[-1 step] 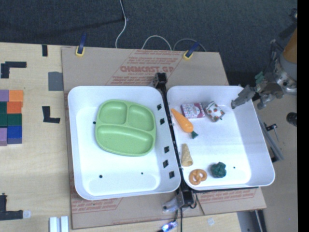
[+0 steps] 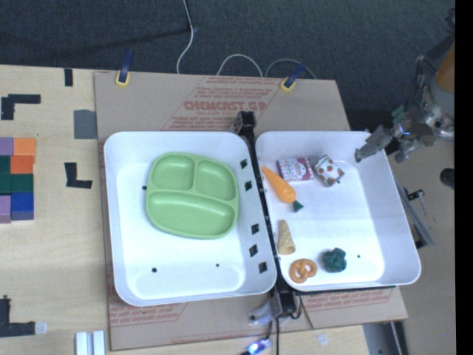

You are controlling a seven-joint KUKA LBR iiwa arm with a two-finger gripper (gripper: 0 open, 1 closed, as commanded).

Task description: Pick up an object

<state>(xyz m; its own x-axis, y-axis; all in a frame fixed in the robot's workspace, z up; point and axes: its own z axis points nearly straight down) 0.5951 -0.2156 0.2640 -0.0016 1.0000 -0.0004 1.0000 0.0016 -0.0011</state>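
Note:
The right bin point(image 2: 384, 220) holds several small items. An orange carrot point(image 2: 279, 186) lies by the divider, with a red and white packet point(image 2: 294, 169) and a small white and red toy point(image 2: 329, 170) beside it. Nearer the front are a tan cone point(image 2: 285, 237), a brown pretzel point(image 2: 302, 270) and a dark green lump point(image 2: 335, 259). My gripper point(image 2: 383, 152) hovers over the bin's far right corner, open, with nothing between its fingers. It stands to the right of the white toy and apart from it.
The left bin point(image 2: 126, 220) carries a light green divided plate point(image 2: 194, 196). Both bins rest on a cardboard sheet point(image 2: 222, 102). Coloured blocks point(image 2: 16, 180) are stacked at the far left of the bench. Black clips line the divider point(image 2: 255, 198) between the bins.

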